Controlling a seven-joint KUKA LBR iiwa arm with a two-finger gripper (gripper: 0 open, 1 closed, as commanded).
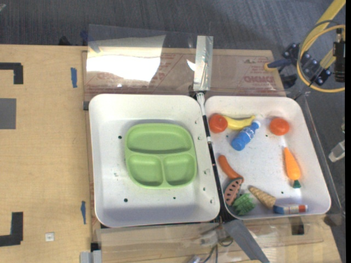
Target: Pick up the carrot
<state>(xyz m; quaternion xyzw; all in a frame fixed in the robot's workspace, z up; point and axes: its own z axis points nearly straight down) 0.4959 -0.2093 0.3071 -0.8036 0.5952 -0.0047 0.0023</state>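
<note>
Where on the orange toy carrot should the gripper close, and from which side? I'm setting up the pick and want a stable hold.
Grip the orange toy carrot across its thick middle, coming straight down from above. It lies flat, lengthwise along the right white bin wall, green tip toward the camera. Close the fingers across its narrow width; the bin floor is bare on its left, but the wall side looks tighter.

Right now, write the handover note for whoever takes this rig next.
Gripper: nothing of it to report from the camera view.
Carrot: lying in the right bin, near its right wall, green tip toward the front, touching nothing.
Left bin: holds a green divided plate.
Done: nothing; the carrot is ungrasped.
Left: reach in, grasp the carrot, lift it.
</note>
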